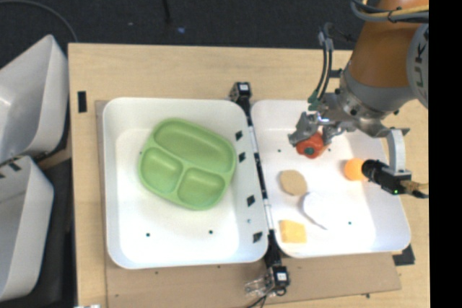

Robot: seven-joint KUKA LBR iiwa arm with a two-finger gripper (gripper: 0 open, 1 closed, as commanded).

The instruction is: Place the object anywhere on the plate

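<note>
One small red tomato-like toy [312, 146] is sitting between the two-finger gripper [309, 135] fingers, near the right bin's [375, 231] back-left corner — apparently gripped. Next, judging by this, comes lifting and carrying it leftward — over the divider — onto the green sectioned plastic plate [188, 164].

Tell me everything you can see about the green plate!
The green plate is light green and looks like smooth plastic. It has rounded corners and three sections: one long one and two smaller ones. It lies flat but turned at a slant in the left white bin. Its sections hold nothing. Only the bin floor touches it; the gripper is over in the other bin.
</note>
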